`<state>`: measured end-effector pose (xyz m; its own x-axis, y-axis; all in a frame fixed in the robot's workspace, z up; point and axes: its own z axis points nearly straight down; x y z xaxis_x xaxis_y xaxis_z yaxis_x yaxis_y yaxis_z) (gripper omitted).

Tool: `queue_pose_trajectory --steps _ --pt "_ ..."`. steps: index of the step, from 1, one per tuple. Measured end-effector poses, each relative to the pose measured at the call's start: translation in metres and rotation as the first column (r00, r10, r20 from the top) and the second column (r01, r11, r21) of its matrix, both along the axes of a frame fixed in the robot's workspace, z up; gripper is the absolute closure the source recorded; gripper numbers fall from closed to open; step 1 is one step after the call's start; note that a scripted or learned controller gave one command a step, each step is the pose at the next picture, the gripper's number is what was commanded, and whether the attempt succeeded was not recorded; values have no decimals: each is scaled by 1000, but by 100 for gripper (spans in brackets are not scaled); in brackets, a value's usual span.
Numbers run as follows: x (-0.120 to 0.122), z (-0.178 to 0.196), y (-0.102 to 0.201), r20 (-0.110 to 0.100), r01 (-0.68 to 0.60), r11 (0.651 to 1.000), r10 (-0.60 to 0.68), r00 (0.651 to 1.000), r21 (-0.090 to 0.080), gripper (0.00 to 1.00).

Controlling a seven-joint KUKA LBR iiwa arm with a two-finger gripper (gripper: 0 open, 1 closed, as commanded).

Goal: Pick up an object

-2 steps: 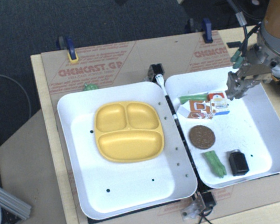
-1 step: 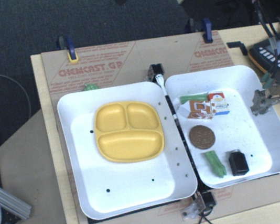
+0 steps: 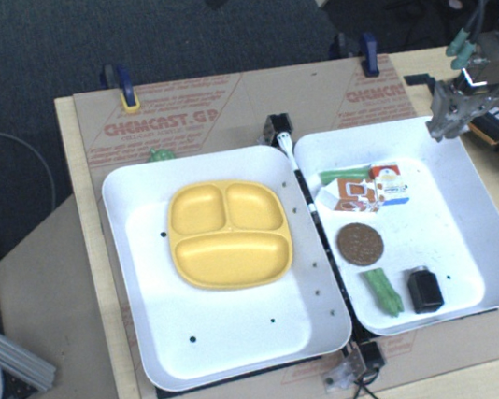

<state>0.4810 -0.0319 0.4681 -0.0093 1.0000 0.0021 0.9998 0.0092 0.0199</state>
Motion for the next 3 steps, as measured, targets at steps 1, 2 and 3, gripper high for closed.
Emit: queue_pose_trajectory --steps 1,2,3 --pt "-3 -94 89 -30 -1 1000 1 1000 -1 100" --pt "30 -211 73 -33 12 1000 -12 999 -5 100" --pt "-1 -74 92 -4 6 1000 -6 1000 2 100"
